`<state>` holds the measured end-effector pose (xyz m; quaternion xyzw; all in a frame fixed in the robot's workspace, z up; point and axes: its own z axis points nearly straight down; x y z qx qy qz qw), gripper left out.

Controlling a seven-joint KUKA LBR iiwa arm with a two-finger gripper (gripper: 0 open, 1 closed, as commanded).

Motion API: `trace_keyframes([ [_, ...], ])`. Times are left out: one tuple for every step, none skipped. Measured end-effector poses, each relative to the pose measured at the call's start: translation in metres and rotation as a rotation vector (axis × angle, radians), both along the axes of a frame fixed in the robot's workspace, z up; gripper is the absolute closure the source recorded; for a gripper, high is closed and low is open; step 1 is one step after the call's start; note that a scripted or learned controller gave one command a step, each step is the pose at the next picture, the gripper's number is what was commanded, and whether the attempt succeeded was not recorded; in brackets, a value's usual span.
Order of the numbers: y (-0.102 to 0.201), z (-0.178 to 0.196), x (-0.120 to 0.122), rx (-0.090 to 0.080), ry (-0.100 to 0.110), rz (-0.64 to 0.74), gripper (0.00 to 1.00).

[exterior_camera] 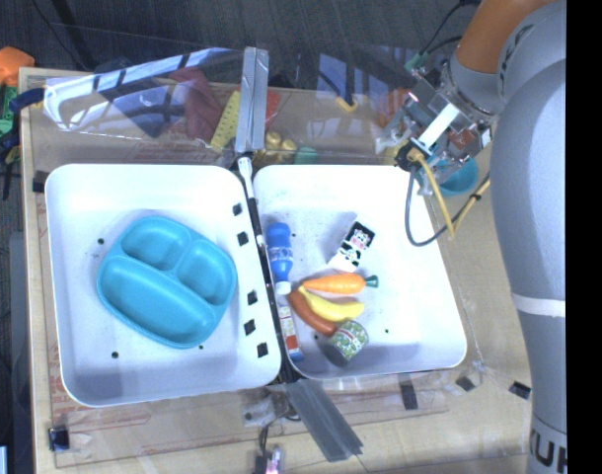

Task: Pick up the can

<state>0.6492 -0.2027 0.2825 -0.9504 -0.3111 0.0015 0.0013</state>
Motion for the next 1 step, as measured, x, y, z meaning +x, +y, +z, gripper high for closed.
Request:
trace_keyframes([
  [0.0, 0.0, 0.0, 0.0, 0.0, 0.0, 0.0],
])
